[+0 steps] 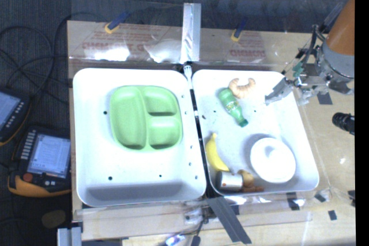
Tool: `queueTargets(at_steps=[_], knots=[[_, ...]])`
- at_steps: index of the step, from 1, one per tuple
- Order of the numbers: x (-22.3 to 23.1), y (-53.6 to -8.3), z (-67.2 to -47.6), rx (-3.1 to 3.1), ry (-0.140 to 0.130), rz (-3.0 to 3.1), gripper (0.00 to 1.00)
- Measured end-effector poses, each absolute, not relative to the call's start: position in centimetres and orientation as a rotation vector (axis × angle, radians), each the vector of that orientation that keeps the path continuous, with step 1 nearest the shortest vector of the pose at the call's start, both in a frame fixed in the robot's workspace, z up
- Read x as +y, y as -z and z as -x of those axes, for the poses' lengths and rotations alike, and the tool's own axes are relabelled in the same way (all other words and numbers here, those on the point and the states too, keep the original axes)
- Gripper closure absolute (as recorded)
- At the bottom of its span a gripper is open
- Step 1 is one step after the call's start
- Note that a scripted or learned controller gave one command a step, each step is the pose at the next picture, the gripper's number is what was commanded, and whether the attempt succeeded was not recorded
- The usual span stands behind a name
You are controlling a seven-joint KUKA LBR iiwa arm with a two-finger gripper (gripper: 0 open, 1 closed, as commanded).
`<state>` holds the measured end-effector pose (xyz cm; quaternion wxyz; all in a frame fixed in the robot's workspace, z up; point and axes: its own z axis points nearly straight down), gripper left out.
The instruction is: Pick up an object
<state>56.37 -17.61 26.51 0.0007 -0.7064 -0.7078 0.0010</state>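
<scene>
White plastic makes both bins, and the things to pick all lie in the right bin (pixel 308 150). The gripper (pixel 275 94) hangs over the far right part of this bin, just right of the croissant (pixel 241 86), and nothing is between its fingers. Whether they stand wide or narrow I cannot tell, because they show as one thin grey wedge.

The nearest candidates are the croissant and the green bottle (pixel 232 105), which lie touching or nearly so at the far side. The croissant is probably a light toy, curved and a little soft, so a grip across its thick middle seems best. The bottle looks like smooth, stiff plastic and lies on its side; I think it can roll or slip, so the fingers should close across its body, not along it.

The banana (pixel 215 154) lies close to the left wall, which leaves little room for a finger. The white bowl (pixel 272 159) is wide and upside down, probably too broad to take except at the rim. The can (pixel 229 181) is in the near corner, with some brown thing (pixel 249 179) beside it, partly hidden under the bowl's edge; what it is I cannot say.

The green tray (pixel 145 116) lies alone in the left bin (pixel 92 147). The arm (pixel 346 31) is cut off at the right edge.
</scene>
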Motion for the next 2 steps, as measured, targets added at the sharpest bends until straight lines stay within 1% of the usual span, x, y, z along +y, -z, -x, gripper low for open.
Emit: queueTargets(at_steps=[1,2], knots=[[-12.2,-15.1,-61.9,-2.071,-0.006,2.358,0.0],[-11.7,-8.9,-63.0,-2.558,0.004,1.839,0.0]])
